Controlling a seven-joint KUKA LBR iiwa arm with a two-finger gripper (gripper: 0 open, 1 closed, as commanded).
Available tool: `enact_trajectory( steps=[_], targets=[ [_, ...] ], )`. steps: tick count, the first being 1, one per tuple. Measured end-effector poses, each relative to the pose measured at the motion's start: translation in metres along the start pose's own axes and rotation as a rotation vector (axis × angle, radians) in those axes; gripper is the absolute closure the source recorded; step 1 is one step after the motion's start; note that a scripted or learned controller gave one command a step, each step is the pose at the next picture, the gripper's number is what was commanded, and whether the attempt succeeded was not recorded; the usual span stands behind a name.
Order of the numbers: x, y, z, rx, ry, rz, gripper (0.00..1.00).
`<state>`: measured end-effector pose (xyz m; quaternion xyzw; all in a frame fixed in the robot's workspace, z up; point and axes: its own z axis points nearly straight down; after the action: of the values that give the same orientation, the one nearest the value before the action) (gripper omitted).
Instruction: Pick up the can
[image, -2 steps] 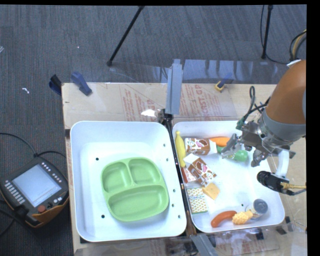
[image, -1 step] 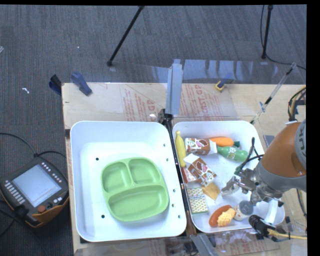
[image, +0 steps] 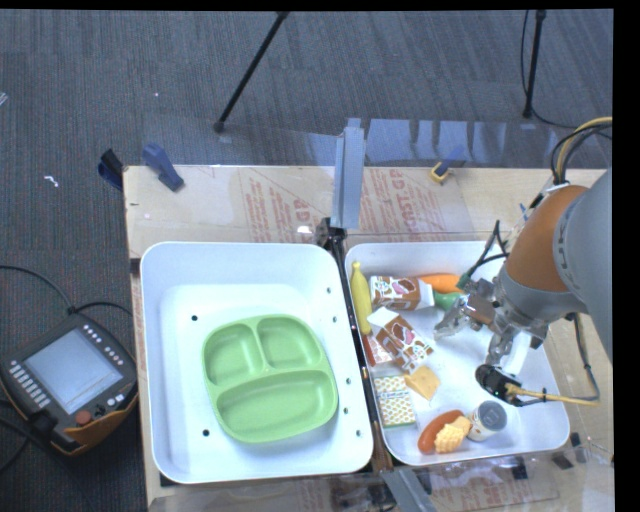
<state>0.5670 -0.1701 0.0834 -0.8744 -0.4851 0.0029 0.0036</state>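
Observation:
The can (image: 488, 418) is small and silver with a pale top. It stands upright near the front right corner of the right bin (image: 545, 400), touching or almost touching an orange dish of corn (image: 446, 433). My gripper (image: 458, 318) hangs over the middle of that bin, well behind the can and a little to its left, close to a carrot (image: 438, 283) and a green item (image: 447, 299). Nothing shows in its grasp. The grey arm with its orange band (image: 540, 250) reaches in from the right.
The right bin also holds a banana (image: 359, 292), two brown-and-white boxes (image: 396, 292) (image: 402, 341), a cheese wedge (image: 423, 382) and a small patterned box (image: 393, 401). A green divided plate (image: 270, 378) lies in the left bin (image: 165, 300). A yellow cable (image: 550, 398) trails near the can.

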Motion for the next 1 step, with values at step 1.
enact_trajectory(
  steps=[1],
  targets=[
    [0.0175,-0.0438,-0.0001,0.001,0.0,0.104,0.0]
  ],
)
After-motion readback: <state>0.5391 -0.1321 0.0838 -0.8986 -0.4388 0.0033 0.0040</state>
